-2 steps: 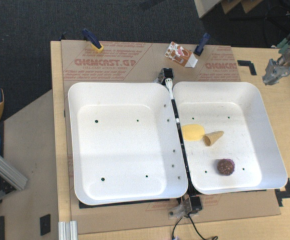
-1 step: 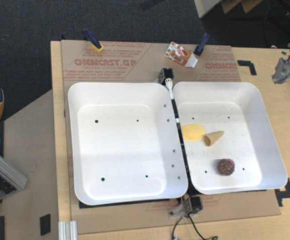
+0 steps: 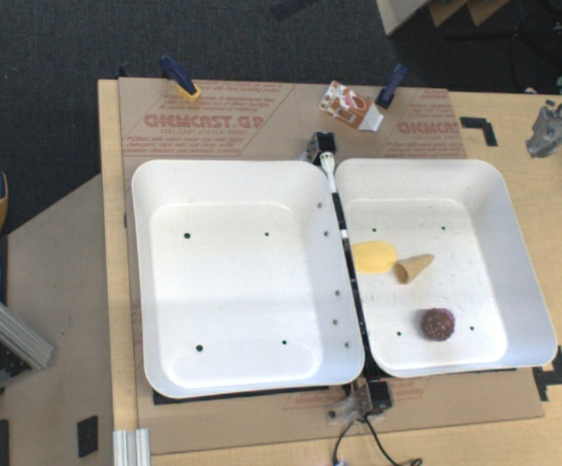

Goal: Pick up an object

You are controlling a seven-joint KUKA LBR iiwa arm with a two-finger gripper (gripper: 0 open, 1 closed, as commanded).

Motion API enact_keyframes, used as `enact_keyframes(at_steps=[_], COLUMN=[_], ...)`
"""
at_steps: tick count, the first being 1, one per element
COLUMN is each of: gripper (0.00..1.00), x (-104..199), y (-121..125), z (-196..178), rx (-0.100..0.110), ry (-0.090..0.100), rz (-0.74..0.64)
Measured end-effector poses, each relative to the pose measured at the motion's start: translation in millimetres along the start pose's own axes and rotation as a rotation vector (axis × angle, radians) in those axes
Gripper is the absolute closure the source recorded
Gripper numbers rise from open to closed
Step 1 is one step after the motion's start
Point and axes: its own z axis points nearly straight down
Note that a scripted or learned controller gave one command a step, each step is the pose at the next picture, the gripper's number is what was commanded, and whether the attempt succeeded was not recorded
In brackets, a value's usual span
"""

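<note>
Bench top (image 3: 475,406): pale wood-coloured board, lower right of the frame, with black corner marks near the right bin's corners. Under the bins lies a brown cardboard sheet (image 3: 222,115) printed with reddish lettering, running across the upper middle of the frame. Two clamps hold its far edge: one with a blue handle and yellow tip (image 3: 180,79) at upper left of the sheet, one blue (image 3: 392,84) at upper right. Between them, a small red-and-white wrapper or packet (image 3: 348,105) rests on the cardboard.

Left bin (image 3: 154,289): shallow, white, rounded corners, a few small dark dots on its floor. Right bin (image 3: 523,289): same make, touching the left bin along the centre seam. A black clip (image 3: 321,147) sits at the top of that seam, another fitting with a cable (image 3: 368,401) at the bottom.

Task things, all in the right bin: a yellow rounded lump (image 3: 373,256) close to the bin's left wall; a tan cone-shaped piece (image 3: 413,268) just beside it to the right, nearly touching; a dark reddish-brown ball (image 3: 438,323) lower down, apart from the other two.

Gripper (image 3: 550,129): grey metal, at the far right edge of the frame, upper part, over the bench and outside the right bin, well apart from the three objects. Cannot tell how it is set; too small and cut by the frame edge.

Room: dark grey carpet-like floor across the top and left. Pale wooden furniture at upper right. Metal framing at lower left.
</note>
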Motion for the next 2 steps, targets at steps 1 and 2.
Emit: enact_keyframes(at_steps=[1, 2], gripper=[1.0, 1.0], x=[92.2, 188.2], y=[16.6, 3.1], z=[88.0, 48.4], rx=[0.011, 0.001], ry=[0.009, 0.007], rz=[-0.009, -0.01])
